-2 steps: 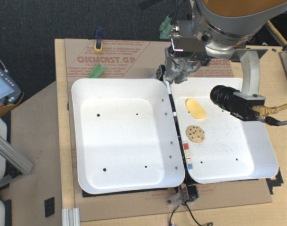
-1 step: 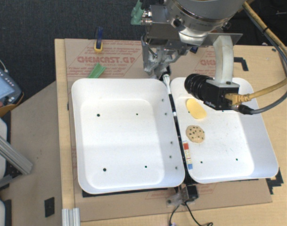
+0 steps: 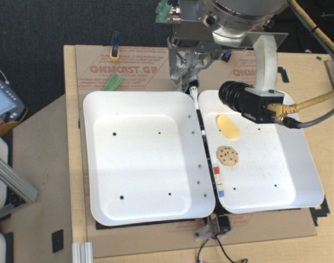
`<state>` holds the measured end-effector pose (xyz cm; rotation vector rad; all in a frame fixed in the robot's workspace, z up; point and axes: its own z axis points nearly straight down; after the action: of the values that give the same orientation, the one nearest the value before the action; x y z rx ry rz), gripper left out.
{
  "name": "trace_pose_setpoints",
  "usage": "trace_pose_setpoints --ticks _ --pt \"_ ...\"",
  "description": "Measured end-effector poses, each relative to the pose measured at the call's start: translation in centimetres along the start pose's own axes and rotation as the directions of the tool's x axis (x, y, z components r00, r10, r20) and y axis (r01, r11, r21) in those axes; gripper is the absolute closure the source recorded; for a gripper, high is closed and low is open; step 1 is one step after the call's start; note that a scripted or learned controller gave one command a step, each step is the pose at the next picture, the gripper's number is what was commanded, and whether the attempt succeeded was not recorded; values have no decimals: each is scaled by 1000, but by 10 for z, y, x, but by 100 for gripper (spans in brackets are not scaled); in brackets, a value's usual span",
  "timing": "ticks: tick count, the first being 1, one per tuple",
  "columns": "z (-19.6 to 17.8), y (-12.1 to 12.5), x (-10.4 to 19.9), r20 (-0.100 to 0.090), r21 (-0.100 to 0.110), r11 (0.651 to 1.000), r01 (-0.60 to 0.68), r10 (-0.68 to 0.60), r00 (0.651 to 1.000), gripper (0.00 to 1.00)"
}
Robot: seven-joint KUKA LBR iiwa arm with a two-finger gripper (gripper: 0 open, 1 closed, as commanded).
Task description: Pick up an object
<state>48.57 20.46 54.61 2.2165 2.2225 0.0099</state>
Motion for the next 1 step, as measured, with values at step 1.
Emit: trace_pose_setpoints --ticks 1 --pt "-10 0 1 -1 -3 1000 1 -1 1000 100"
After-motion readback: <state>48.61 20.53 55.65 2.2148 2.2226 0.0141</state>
